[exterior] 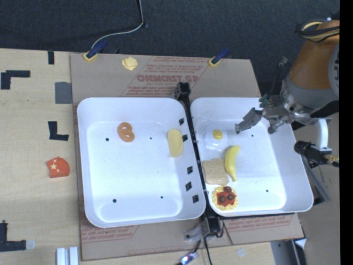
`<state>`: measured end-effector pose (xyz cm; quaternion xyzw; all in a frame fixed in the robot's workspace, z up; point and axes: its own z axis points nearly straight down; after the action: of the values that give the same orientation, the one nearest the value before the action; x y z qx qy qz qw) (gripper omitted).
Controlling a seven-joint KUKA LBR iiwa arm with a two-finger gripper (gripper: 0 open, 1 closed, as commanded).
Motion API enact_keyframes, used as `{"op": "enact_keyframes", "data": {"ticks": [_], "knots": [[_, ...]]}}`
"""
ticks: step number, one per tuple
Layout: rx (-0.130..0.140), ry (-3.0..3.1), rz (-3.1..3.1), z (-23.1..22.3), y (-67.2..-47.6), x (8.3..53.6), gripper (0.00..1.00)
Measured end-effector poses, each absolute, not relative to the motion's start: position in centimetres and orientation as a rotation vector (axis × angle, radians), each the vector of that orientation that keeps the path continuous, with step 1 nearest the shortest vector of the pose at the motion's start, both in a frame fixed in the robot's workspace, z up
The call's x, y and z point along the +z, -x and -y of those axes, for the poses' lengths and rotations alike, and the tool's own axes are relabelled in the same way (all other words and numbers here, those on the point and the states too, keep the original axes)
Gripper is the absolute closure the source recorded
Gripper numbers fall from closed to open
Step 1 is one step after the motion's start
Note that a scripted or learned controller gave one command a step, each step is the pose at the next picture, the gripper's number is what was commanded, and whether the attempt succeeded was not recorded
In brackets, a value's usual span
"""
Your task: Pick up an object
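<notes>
Hiding right bin rim: hand

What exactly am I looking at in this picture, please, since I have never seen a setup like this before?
This is one camera fixed above a bench, looking down at a slant. The grey robot arm with an orange band reaches in from the right, ending in a two-finger claw, which hangs open above the right shallow white bin and holds nothing. In that bin lie a fried-egg toy, a yellow banana, a tan bread slice and a small round pizza toy. The left shallow white bin holds an orange pretzel and a pale yellow oblong piece. A program will try to pick something up.
</notes>
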<state>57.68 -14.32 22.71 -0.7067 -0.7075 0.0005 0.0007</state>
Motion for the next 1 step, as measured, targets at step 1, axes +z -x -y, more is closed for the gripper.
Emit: {"op": "enact_keyframes", "data": {"ticks": [1], "knots": [[0.01,2.214,2.215,13.9,-54.11,15.21,0.0]]}}
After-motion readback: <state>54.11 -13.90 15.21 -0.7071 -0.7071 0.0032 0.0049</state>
